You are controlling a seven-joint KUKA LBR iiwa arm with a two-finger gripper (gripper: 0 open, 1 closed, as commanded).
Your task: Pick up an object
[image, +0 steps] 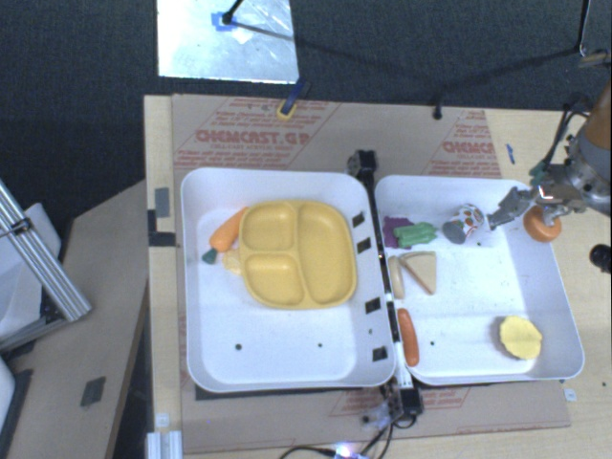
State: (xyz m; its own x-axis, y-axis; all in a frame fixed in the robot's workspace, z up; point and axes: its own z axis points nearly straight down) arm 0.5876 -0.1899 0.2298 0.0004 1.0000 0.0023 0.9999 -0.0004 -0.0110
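My gripper (499, 217) reaches in from the right over the far side of the right bin (478, 352). Its tip sits just right of a small white and red toy (465, 222), close to it or touching it; I cannot tell which. An orange round toy (543, 227) lies right beside the gripper, at the bin's right wall. Also in this bin are a green and purple toy (409, 230), a tan bread wedge (420, 271), a red sausage (408, 337) and a yellow round piece (519, 338).
The left bin (220, 352) holds a yellow divided plate (292, 253) with a carrot (227, 229) at its left edge. A black divider (378, 256) runs between the bins. Cardboard lies under both bins, and a shiny metal sheet (226, 25) lies behind them.
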